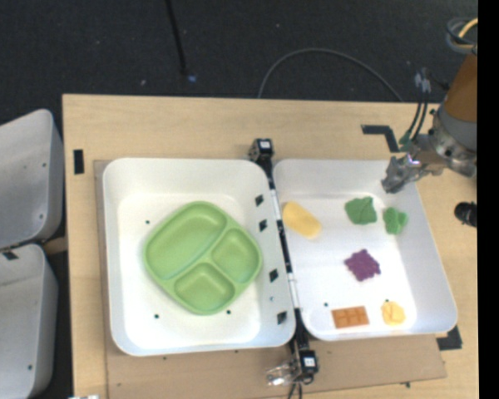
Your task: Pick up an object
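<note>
The right bin (316,306) holds several small toys: a yellow oblong piece (301,219), a green leafy piece (361,210), a smaller green piece (394,219), a purple cluster (363,263), an orange waffle-like block (349,316) and a small yellow piece (392,312). My gripper (397,177) hangs at the right bin's far right corner, above and right of the green pieces, with nothing seen between its tips.
The left bin (125,306) holds a green divided plate (202,258). A metal divider with clips runs between the bins (274,248). A black cable (316,61) loops over the bench's far edge. White chairs (17,189) stand at the left.
</note>
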Tool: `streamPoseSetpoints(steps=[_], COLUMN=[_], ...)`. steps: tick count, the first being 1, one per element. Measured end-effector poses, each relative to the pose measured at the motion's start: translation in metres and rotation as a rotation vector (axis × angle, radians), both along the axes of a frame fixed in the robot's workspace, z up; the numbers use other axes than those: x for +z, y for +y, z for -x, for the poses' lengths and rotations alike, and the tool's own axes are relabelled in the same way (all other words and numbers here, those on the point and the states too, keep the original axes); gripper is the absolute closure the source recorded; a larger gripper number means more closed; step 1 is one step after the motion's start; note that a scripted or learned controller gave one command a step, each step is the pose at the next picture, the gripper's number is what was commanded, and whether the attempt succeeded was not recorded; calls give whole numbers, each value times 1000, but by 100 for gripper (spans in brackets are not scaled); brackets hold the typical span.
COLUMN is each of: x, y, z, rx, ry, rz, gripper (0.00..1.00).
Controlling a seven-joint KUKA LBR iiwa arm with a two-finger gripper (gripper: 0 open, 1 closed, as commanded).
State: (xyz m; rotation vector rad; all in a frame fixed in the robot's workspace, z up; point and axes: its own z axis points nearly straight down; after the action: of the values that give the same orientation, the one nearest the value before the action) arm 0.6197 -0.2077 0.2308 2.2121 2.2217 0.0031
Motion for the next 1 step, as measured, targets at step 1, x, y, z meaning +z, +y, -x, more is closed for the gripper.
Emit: streamPoseSetpoints(steps=[1], x=[53], y=[-1], z=[-2], rx=[0], ry=[2], rz=[0], gripper=[100])
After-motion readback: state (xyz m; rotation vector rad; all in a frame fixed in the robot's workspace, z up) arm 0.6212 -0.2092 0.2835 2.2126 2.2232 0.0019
